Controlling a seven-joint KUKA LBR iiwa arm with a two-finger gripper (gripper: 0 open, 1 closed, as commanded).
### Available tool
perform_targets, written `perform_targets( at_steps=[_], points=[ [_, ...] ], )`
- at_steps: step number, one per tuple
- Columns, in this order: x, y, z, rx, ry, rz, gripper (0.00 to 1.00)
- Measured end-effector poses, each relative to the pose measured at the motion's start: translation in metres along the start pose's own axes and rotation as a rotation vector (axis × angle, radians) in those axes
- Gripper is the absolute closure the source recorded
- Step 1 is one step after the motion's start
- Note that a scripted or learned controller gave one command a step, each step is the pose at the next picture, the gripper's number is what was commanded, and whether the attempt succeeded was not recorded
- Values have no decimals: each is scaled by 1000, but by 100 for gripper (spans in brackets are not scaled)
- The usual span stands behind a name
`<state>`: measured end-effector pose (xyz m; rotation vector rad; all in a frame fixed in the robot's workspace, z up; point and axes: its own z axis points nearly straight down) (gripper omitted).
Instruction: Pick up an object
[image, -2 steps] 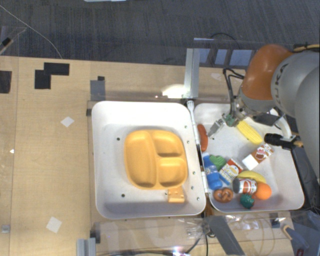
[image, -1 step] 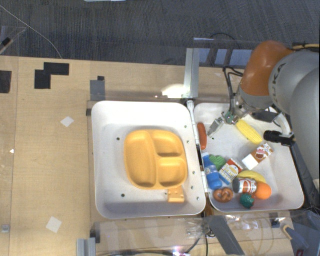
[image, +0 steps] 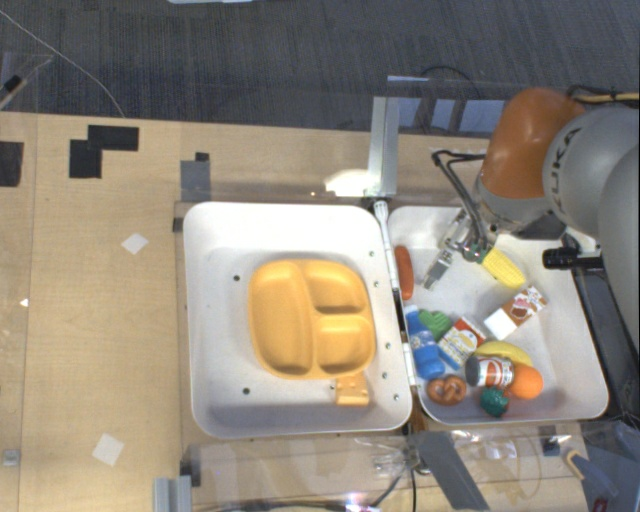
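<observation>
gripper (image: 447, 262) over right bin (image: 590, 385); corn cob (image: 502, 267) just beside

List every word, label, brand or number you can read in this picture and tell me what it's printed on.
No text can be read here.
Can: printed label, too small and blurred to read.
Red and white box: printing shows, too blurred to read.
Carton beside the blue items: colored print, not legible.
Arm: dark marks near the orange band, too blurred to read.
Black shapes on the bench: plain blocks, not letters.
</observation>
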<state>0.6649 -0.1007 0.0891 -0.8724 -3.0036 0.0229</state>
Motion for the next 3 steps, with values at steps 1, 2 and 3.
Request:
perform_targets(
  at_steps=[1,2,3],
  points=[
    [-3,8,-15,-21,-27,-5,100],
    [2,7,-11,-12,-2,-7,0],
    [57,-32,1,-29,-12,625,0]
  ],
)
